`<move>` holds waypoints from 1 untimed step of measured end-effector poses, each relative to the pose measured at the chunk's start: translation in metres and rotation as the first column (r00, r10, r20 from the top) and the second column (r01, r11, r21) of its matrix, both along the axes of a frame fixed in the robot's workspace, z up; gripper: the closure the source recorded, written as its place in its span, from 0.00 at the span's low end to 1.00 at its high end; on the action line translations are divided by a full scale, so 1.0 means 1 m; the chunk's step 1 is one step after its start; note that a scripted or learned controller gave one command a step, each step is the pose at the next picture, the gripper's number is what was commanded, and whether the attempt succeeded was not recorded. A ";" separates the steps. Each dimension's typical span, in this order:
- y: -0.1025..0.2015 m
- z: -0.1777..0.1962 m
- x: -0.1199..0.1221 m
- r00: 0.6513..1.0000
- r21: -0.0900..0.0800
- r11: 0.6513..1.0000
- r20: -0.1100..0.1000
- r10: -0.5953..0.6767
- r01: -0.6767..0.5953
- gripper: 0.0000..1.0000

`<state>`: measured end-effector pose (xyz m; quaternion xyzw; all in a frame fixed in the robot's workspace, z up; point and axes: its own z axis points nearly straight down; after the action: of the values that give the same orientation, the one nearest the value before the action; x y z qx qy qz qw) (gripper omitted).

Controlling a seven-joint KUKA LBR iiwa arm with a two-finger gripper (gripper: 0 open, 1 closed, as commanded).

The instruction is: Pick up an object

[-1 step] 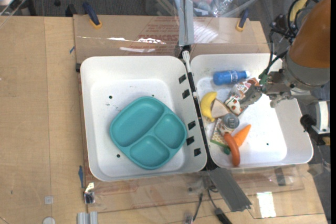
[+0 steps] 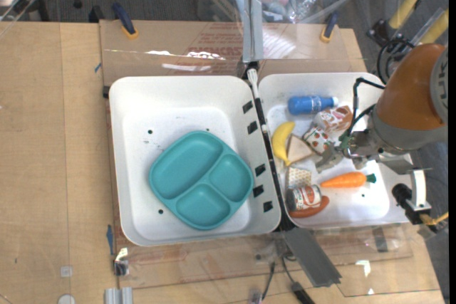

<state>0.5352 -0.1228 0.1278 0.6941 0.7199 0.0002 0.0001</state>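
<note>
Toys fill the right bin [image 2: 370, 206], and the gripper [image 2: 340, 150] is down among them, so the step in hand looks like reaching in to grab one. The gripper sits low beside a small red-and-white patterned box [image 2: 329, 126], just above the orange carrot [image 2: 343, 181]. I cannot tell if it is apart or together, because the grey arm [image 2: 410, 100] with its orange band hides most of it. Nothing can be seen held in it, so I would say the pick is not done yet.

The next move, I think, needs the gripper to settle on one toy and squeeze it, then lift straight up. That is tricky (the toys are packed close, some touching).

The carrot is long, smooth and pointy, with a little green end. The yellow banana [image 2: 283, 141] is curved and shiny and lies near the wall between the bins. A blue bottle [image 2: 309, 105] is round and lies on its side at the far end. Near the front is a small can with a label [image 2: 303, 194], touching something flat and red. A tan wedge like a slice of bread [image 2: 300, 149] lies by the banana.

The left bin [image 2: 135, 174] holds a teal plate [image 2: 201, 179] with three parts. It looks like hard, smooth plastic. Both bins are white and shallow, on the wooden bench [image 2: 50, 153].
</note>
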 end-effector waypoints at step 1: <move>0.002 -0.037 0.071 1.000 -0.003 1.000 0.014 -0.005 0.005 0.00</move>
<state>0.6065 -0.1210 0.0912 0.6960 0.7180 0.0040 0.0061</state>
